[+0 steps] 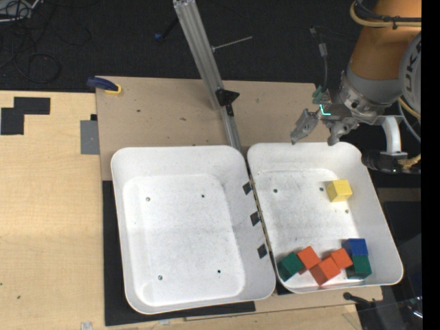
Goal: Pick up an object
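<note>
Step in hand: approach, judged from position; nothing gripped yet. The two-finger hand (317,130) hangs above the far rim of the right-hand shallow white plastic bin (375,184), at about 12 o'clock of that bin, fingers spread apart with nothing between them.

Candidate objects, all in the right bin:
- small yellow cube (339,190), alone at roughly 2 o'clock, well apart from the rest and nearest the hand;
- cluster at 6 o'clock against the near wall: green block (291,265), two orange blocks (309,256) and (328,267) touching, blue cube (356,247) above a second green piece (360,267).

Left-hand white bin (137,177) on the tan worktop (165,115) carries no blocks.

Next move, my judgement: come toward 5 o'clock over the yellow cube, descend with fingers straddling it, close. The cluster is packed tightly; finger clearance there looks poor.
</note>
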`<action>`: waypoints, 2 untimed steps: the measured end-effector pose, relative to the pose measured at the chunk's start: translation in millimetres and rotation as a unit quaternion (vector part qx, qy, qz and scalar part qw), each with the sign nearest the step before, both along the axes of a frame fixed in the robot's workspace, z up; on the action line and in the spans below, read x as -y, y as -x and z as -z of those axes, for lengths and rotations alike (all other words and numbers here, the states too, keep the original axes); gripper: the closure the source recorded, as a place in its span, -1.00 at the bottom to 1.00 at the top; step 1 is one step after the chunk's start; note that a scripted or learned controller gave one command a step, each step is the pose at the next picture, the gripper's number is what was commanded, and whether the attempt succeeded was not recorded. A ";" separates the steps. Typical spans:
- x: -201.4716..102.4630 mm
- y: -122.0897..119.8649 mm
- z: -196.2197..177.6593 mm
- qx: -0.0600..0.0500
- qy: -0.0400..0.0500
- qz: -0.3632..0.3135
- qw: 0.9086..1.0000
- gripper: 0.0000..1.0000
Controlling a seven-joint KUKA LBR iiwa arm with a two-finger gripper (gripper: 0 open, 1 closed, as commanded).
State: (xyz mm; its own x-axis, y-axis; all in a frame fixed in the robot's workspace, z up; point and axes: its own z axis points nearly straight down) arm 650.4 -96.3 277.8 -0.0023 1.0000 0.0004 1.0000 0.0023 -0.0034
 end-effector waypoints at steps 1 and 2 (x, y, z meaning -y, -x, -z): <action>-7.1 1.8 47.5 -0.002 0.000 0.000 1.000 -1.00; -0.3 2.8 109.6 -0.003 0.000 0.001 1.000 -1.00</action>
